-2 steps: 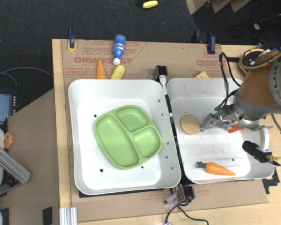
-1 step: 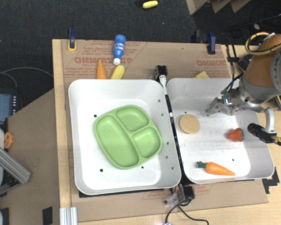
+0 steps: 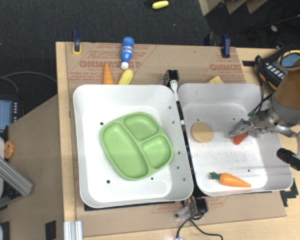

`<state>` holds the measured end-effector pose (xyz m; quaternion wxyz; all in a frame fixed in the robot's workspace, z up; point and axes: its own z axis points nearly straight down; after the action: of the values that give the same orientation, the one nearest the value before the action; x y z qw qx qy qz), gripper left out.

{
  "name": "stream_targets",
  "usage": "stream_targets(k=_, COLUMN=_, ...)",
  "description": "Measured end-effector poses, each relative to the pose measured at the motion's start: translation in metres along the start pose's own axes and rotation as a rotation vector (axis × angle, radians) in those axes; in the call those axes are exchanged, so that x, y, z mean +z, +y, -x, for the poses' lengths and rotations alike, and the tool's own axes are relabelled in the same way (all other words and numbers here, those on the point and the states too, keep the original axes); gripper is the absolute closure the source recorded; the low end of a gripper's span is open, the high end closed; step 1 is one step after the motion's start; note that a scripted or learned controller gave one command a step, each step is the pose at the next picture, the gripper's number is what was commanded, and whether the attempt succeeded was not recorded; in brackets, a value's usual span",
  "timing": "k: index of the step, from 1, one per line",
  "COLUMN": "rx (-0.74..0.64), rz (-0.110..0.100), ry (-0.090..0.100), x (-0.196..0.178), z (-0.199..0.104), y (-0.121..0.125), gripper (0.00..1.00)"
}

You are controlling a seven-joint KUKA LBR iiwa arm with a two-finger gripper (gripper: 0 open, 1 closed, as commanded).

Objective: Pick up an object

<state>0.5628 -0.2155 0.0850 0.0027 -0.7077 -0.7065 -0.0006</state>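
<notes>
The right white bin [image 3: 250, 96] holds a tan round disc [image 3: 202, 132], an orange toy carrot [image 3: 231, 180] near its front edge, and a small red object [image 3: 238, 140] at mid-right. My gripper [image 3: 240, 130] reaches in from the right and sits low over the bin, with its tip directly above the red object and touching or nearly touching it. The disc lies a short way to the left of the gripper. The carrot lies well in front of it. The grey arm with its orange band [image 3: 292, 91] hides the bin's right rim.
The left white bin [image 3: 90, 109] holds a green three-section plate [image 3: 136, 145]. Behind the bins, on the cardboard, lie a blue-and-white bottle [image 3: 126, 51], another carrot [image 3: 107, 75] and a yellow corn piece [image 3: 125, 76]. A black divider rail [image 3: 180, 119] runs between the bins.
</notes>
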Motion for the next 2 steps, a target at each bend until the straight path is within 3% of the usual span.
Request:
stream_targets(k=1, rx=-0.002, rz=0.004, ry=-0.004, x=-0.010, z=0.000, y=0.002, gripper=1.00)
stream_targets(k=2, rx=-0.010, rz=0.008, ry=-0.004, x=-0.033, z=-0.075, y=0.025, gripper=1.00)
